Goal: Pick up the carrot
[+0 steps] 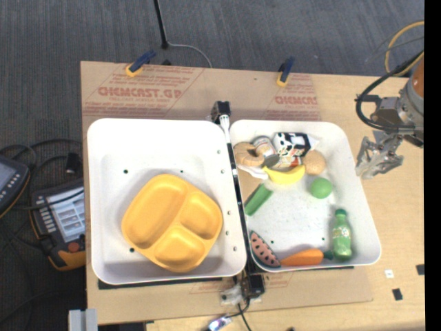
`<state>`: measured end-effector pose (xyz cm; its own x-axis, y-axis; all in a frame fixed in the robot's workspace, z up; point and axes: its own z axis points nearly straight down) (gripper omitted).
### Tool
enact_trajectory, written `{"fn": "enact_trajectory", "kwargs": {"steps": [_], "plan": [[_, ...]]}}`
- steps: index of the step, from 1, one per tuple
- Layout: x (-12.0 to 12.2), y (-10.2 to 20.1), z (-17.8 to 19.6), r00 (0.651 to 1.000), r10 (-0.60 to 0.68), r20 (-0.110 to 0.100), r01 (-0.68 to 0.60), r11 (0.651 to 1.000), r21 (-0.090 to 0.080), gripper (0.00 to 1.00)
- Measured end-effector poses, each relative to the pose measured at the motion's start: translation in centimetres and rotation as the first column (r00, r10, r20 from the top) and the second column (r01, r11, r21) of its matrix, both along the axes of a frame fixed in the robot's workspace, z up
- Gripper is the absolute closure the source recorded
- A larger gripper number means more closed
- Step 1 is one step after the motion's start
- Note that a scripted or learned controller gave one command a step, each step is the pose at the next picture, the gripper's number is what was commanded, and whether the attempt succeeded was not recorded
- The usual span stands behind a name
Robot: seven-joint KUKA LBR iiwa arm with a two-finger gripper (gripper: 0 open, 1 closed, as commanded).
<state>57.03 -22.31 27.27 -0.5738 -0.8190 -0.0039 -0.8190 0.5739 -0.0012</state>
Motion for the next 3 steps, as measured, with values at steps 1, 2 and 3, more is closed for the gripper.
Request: {"fn": "enact_trajectory", "kwargs": {"steps": [1, 2, 3], "plan": [[-4.3, 0.1, -4.6, 0.908, 0.418, -0.003, -0.418, 0.908, 0.001, 1.0], [1.3, 0.1, -0.9, 0.598, 0.802, 0.001, -0.802, 0.598, -0.001, 1.0], [1.7, 4.6, -4.1, 0.076, 0.997, 0.001, -0.997, 0.076, 0.001, 1.0]]}}
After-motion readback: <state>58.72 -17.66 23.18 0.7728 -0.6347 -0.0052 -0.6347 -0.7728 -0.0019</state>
